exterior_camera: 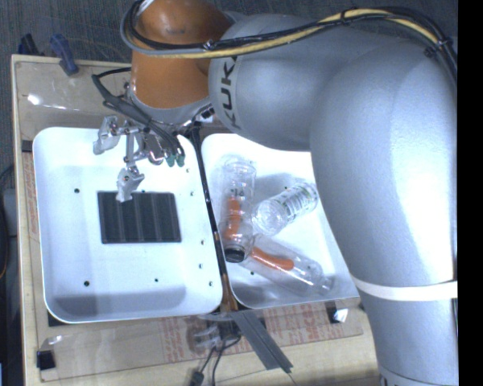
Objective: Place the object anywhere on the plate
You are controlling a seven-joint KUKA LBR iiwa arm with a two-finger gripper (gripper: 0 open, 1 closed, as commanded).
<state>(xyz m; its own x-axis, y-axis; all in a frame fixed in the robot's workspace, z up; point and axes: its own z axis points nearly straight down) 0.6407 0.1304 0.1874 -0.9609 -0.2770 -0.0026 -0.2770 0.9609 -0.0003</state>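
Note:
A black ribbed rectangular plate (pixel 139 217) lies flat in the left bin (pixel 64 240). My gripper (pixel 130 177) hangs over the upper part of that bin, its lower end just above the plate's top left edge. Whether anything is in it is not clear from this angle. In the right bin (pixel 326 232) lie three clear plastic bottles. One with an orange insert and a black cap (pixel 236 207) is next to the divider. A crumpled one (pixel 286 205) lies across the middle. Another with an orange insert (pixel 288 264) lies near the front.
The grey arm and its orange band (pixel 173 51) cover the back of both bins and the whole right side. A raised rim (pixel 212 215) separates the two bins. A blue clamp (pixel 64 53) sits at the bench's back left corner.

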